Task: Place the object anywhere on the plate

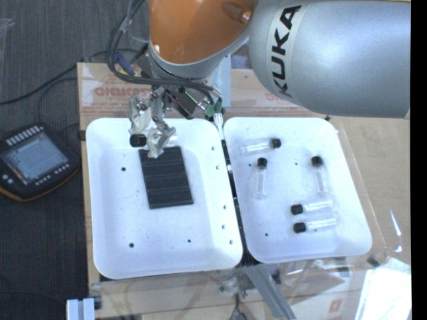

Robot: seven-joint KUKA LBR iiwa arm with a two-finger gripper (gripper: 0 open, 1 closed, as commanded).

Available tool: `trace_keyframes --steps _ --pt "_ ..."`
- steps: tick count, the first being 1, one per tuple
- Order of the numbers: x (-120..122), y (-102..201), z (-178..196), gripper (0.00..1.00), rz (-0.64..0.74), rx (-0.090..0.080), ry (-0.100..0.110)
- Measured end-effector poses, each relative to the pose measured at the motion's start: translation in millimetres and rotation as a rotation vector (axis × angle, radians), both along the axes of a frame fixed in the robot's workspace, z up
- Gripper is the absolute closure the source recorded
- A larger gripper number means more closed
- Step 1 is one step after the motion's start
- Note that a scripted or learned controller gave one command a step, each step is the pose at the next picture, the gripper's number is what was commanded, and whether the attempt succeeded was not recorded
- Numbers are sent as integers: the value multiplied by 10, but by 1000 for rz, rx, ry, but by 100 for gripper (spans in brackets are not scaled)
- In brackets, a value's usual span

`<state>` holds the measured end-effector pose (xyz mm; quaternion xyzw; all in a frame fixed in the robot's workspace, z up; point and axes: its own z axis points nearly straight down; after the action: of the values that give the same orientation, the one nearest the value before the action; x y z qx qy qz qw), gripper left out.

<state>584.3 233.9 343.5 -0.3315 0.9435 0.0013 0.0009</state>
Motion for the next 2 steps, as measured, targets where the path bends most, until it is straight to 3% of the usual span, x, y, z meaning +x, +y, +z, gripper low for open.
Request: trace_keyframes --steps 1,2 --pt "-631 -133 -584 100 35 0 4" --pt "-858 -73 -1484 100 403 -2 4"
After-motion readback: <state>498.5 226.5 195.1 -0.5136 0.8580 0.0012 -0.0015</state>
